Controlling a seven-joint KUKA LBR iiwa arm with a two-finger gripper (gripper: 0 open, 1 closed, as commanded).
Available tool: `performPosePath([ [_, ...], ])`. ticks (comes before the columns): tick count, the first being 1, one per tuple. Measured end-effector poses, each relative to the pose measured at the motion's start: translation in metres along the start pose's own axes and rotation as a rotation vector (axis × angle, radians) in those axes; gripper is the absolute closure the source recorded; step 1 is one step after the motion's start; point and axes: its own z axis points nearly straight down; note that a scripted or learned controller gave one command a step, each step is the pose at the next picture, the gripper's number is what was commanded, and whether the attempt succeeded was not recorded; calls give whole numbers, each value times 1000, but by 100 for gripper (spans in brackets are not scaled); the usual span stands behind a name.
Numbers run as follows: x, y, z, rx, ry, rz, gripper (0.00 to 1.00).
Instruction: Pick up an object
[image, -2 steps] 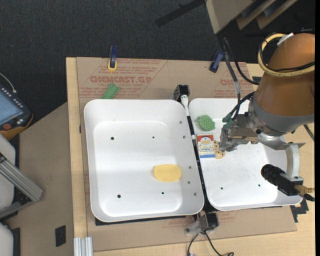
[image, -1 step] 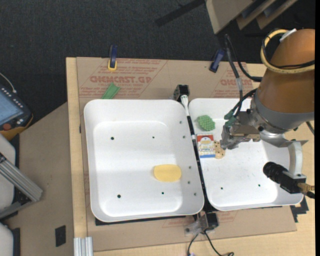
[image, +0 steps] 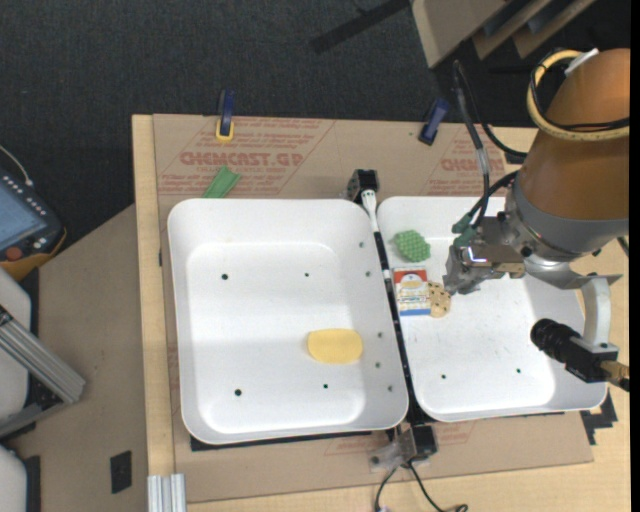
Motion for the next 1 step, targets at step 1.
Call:
performPosePath([
  [1,0,1,-10,-2,0,0,100],
])
